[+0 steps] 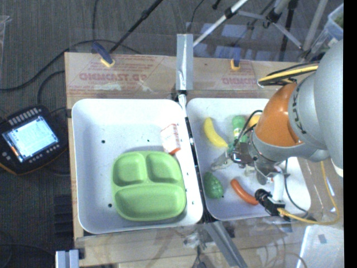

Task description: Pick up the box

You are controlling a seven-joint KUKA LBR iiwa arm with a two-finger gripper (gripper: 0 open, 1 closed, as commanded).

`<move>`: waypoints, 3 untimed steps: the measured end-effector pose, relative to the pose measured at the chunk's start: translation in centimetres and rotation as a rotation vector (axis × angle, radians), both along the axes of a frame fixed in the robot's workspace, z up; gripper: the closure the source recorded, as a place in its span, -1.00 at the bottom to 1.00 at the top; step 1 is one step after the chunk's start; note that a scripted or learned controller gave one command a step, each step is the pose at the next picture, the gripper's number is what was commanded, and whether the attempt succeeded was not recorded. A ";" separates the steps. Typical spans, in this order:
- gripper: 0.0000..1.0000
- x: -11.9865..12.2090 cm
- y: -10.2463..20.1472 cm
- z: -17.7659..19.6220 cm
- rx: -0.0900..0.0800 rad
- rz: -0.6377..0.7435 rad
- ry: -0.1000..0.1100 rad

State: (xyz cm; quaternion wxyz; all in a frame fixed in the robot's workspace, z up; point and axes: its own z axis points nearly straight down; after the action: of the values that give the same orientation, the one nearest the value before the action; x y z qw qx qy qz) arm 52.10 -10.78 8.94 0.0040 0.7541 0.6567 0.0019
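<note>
The box (170, 138), white with orange-red ends, lies in the left bin (89, 127) against its right wall, long axis running roughly top to bottom, just above the green tray (148, 186). The gripper (237, 155) hangs over the right bin (223, 205) near a banana (214, 133); whether it is wide or closed, I cannot tell.

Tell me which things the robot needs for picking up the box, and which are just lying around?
For the job:
box, in the left bin
gripper, over the right bin

Just lying about:
green tray
banana
carrot
green veg
</note>
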 end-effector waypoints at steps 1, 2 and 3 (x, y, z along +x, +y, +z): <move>-1.00 4.2 -6.1 5.1 0.001 0.078 0.012; -1.00 10.9 -4.2 0.1 -0.002 0.340 0.008; -1.00 3.3 -4.4 0.1 -0.003 0.356 -0.002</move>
State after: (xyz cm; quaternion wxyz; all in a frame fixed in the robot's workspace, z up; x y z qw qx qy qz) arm 55.37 -15.19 9.00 0.0053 0.6260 0.7798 0.0022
